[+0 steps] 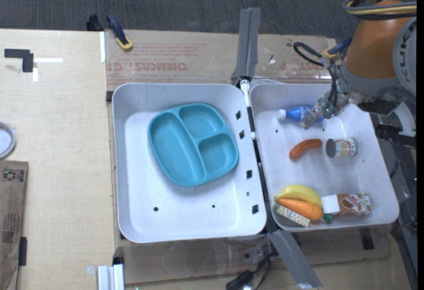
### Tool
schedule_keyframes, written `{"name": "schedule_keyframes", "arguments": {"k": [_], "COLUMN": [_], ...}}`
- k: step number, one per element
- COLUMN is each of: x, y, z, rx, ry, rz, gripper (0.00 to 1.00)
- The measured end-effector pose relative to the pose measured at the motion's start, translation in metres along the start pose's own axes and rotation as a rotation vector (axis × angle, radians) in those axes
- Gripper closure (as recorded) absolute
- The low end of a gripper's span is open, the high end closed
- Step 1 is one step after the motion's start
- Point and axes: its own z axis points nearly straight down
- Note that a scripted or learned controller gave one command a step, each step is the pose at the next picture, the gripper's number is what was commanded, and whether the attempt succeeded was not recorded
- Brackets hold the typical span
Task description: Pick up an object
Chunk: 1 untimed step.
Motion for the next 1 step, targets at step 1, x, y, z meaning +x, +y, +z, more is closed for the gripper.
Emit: {"name": "schedule_keyframes", "arguments": {"k": [1], "x": [0.0627], "y": [0.0426], "z": [-0.097], "rx": [0.0], "ry": [-0.001], "rz": [0.033], "gripper": [1.0]}}
